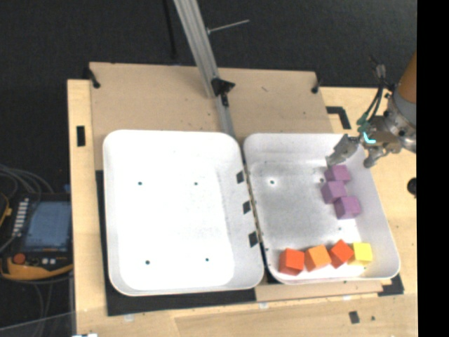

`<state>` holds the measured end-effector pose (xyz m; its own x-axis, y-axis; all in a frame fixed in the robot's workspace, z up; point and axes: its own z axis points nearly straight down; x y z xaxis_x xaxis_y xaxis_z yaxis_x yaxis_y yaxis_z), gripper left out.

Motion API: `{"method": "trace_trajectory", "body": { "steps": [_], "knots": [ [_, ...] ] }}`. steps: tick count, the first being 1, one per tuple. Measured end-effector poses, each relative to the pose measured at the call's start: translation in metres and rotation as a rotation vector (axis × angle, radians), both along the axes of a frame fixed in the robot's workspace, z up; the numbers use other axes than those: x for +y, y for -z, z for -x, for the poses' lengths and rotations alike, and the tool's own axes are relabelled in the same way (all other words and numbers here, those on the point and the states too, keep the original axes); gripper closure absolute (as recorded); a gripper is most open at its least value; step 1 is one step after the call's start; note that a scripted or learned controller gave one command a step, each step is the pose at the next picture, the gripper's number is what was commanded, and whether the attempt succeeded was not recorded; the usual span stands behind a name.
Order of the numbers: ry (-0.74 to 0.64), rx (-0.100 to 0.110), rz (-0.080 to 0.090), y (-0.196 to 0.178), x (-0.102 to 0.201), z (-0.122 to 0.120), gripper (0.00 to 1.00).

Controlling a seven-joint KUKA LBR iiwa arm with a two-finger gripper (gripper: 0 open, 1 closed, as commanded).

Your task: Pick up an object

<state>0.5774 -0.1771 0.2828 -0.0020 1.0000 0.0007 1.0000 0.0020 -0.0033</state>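
Observation:
The right bin [295, 209] holds three purple blocks [337, 188] stacked in a column near its right side. Along its front edge lie three orange-red blocks [316, 257] and a yellow block [363, 252]. My gripper [356, 151] hangs at the bin's upper right, just above the topmost purple block [339, 173]. Its two fingers are spread apart, one finger [342, 149] pointing left-down and the other to its right. Nothing sits between them.
The left white bin [172, 209] lies beside the right one. A slanted metal pole [203, 55] rises from the bench's back middle. A screen device [42, 227] and cables sit off the bench at far left.

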Motion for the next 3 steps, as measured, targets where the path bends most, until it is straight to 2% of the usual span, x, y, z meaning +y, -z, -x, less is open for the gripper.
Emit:
{"method": "trace_trajectory", "body": {
  "steps": [1, 3],
  "knots": [
    [-0.001, -0.005, 0.001, -0.002, 0.0, -0.001, 0.0],
    [0.004, 0.002, 0.002, 0.123, 0.003, 0.005, 0.0]
  ]
}}
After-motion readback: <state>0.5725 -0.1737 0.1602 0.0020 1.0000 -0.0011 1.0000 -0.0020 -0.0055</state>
